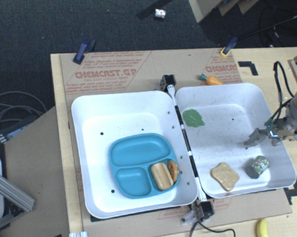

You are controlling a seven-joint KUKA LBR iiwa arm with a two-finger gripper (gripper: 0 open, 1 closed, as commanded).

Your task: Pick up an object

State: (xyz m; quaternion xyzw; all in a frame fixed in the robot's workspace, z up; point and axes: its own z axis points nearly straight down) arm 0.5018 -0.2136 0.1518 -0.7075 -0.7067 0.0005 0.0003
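Right bin [222, 98], hand [257, 138] poised just above small can [258, 166]

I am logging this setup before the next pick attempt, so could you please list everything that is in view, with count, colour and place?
bins: 2, white, side by side on the bench
divided tray: 1, blue, in the left bin
bread-like item: 1, tan, in the tray's lower right compartment
leaf-like piece: 1, green, upper left of the right bin
flat piece: 1, tan, lower middle of the right bin
small can-like object: 1, grey-green, lower right of the right bin
clamps: 2, blue, at the board's far edge
orange item: 1, just behind the right bin
yellow item: 1, at the bottom edge
cables: grey, on the floor at left
gripper: 1, grey, over the right bin's right side, above the can-like object
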